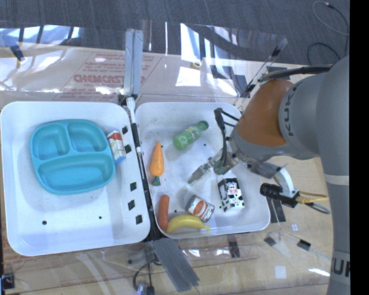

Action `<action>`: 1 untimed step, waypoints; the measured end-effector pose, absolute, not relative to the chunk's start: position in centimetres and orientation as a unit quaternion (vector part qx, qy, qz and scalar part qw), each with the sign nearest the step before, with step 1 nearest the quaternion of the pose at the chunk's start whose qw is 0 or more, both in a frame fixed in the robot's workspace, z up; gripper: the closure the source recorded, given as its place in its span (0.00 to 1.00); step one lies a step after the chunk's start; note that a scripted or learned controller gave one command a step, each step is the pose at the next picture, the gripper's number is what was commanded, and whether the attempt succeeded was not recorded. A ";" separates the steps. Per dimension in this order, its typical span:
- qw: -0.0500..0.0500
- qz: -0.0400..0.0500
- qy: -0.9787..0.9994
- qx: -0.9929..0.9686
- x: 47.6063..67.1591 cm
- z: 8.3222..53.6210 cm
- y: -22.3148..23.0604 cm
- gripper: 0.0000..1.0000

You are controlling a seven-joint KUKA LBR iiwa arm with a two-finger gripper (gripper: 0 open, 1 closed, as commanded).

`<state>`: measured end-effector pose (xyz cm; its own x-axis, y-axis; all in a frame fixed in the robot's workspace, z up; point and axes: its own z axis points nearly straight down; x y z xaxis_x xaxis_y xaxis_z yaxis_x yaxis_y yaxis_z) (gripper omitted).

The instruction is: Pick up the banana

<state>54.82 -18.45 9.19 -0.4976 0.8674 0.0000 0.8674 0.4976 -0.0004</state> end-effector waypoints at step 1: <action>-0.001 0.000 -0.887 -0.461 56.9 9.2 -13.3 0.00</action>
